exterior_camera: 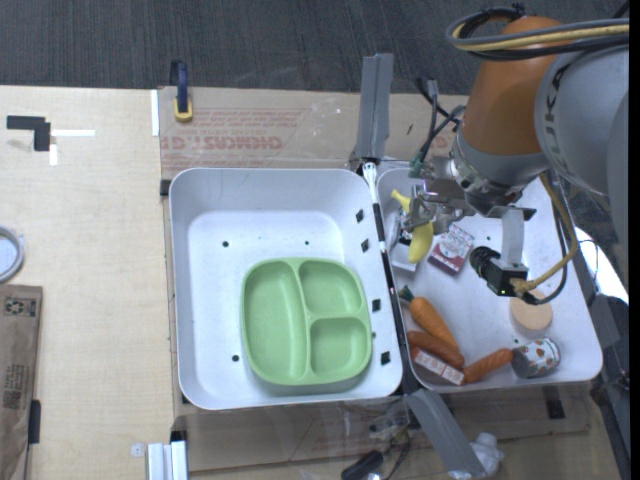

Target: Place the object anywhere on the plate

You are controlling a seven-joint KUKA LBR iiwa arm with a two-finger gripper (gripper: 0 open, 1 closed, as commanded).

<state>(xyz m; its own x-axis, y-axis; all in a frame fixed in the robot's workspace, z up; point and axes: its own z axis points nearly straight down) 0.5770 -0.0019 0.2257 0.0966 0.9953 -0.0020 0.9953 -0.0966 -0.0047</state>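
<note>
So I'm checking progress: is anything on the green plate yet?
Not yet. The green plate shows three bare compartments in the left bin; the carrots lie in the right bin.

Even, bright overhead light, soft shadows inside the white bins (200, 268), focus fairly sharp, slight graininess throughout

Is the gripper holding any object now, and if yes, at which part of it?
It cannot be told. The gripper is low in the right bin, right at a yellow object, but the wrist hides whether anything is gripped.
</note>
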